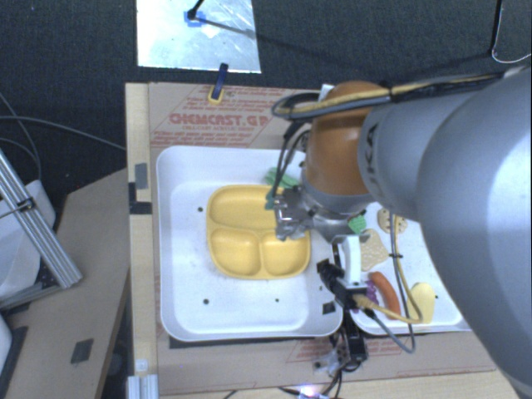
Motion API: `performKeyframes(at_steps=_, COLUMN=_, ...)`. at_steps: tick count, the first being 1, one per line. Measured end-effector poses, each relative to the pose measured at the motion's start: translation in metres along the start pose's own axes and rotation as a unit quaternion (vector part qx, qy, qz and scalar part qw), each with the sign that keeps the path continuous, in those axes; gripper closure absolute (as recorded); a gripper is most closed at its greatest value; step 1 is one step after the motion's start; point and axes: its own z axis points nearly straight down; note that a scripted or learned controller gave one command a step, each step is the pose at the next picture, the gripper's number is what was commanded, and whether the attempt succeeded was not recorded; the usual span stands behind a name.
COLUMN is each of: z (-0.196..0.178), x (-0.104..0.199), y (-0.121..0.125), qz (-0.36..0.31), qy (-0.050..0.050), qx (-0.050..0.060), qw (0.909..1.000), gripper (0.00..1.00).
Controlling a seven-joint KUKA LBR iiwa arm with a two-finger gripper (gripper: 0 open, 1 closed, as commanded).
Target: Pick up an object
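Note:
A yellow divided plate (241, 239) lies in the left white bin (179, 248). My gripper (288, 216) hangs low over the plate's right rim, under the orange band (337, 148) of the arm. The wrist hides what is below it. A green item (278, 175) peeks out just behind the gripper at the bin's far right side. In the right bin (449, 318), partly hidden by the arm, lie a second green piece (357, 223), a pale cracker (374, 248), a red sausage (384, 291) and a yellow fruit (424, 299).
Both bins rest on a cardboard sheet (216, 119). A small blue and yellow tool (219, 84) lies on its far edge, with a foil sheet (199, 23) behind it. An aluminium frame (33, 223) stands at the left. Cables (357, 339) trail over the front rim between the bins.

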Motion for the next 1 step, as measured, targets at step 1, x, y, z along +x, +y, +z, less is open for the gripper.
performKeyframes(at_steps=1, z=-0.1917, x=0.0295, y=0.0216, qz=0.003, qy=0.001, qx=-0.010, qw=0.9999, gripper=1.00)
